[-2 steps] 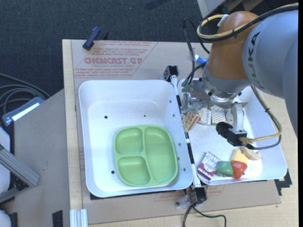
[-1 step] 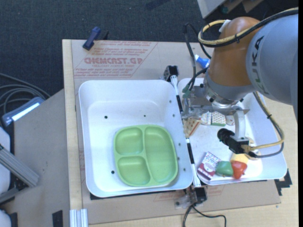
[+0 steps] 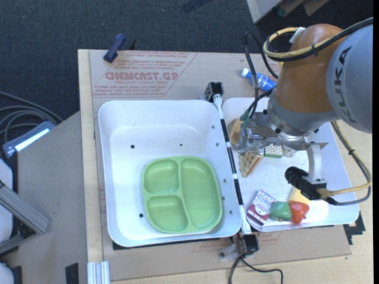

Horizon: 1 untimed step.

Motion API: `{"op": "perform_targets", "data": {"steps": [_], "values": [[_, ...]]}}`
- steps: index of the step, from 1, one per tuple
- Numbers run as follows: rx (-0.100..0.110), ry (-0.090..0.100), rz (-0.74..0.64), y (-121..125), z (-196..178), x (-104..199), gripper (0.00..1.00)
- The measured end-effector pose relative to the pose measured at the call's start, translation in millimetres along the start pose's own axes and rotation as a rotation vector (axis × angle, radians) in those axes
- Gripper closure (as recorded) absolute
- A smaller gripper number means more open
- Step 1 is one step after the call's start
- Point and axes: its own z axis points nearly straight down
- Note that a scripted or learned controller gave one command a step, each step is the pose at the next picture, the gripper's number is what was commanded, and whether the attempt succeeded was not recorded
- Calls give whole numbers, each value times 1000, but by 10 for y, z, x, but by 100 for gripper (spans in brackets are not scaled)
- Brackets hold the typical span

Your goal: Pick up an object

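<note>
My gripper (image 3: 259,142) hangs low over the back left part of the right bin (image 3: 337,158), under the grey and orange arm. Just below it lies a tan wedge with a grid pattern (image 3: 249,162), near the bin's left wall. A rounded tan object (image 3: 236,131) sits at the gripper's left, partly hidden by it. Near the front of the bin are a small red and white packet (image 3: 259,205), a green piece (image 3: 280,210) and a red and orange piece (image 3: 298,210) side by side.
The left bin (image 3: 118,135) holds a green divided plate (image 3: 182,194). A blue and white object (image 3: 259,79) lies behind the right bin. A blue clip (image 3: 114,48) rests at the board's back left corner.
</note>
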Motion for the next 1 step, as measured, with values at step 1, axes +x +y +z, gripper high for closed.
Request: {"op": "perform_targets", "data": {"steps": [1], "values": [[-4,0,-2,107,-41,341,100]]}}
